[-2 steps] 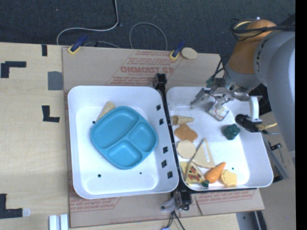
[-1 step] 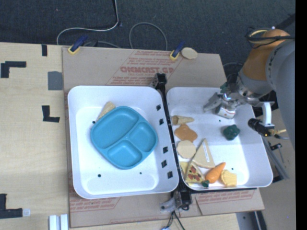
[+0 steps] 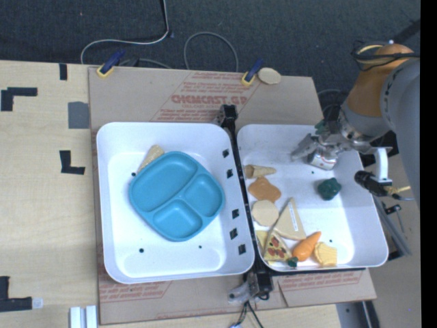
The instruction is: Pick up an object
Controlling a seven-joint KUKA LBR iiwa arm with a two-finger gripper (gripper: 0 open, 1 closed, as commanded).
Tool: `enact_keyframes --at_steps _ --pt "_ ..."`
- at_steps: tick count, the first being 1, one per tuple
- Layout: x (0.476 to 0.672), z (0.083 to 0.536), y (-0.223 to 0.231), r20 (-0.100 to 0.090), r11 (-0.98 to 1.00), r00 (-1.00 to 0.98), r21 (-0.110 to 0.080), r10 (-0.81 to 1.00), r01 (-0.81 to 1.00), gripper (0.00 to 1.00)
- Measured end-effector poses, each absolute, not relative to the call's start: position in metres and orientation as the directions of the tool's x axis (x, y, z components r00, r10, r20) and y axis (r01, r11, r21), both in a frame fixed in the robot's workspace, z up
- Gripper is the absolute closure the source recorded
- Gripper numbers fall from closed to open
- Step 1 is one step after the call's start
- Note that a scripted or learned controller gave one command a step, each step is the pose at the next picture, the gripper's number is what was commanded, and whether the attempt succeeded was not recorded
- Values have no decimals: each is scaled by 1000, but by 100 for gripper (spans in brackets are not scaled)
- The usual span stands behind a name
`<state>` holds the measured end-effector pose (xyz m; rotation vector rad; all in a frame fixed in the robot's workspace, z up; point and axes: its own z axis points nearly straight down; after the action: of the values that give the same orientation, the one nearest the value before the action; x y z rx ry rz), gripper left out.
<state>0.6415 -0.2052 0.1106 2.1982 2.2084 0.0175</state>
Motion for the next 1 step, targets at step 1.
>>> enact_keyframes --at_steps 1 --pt "650 110 -209 -11 4 -4 33 1000 999 0"
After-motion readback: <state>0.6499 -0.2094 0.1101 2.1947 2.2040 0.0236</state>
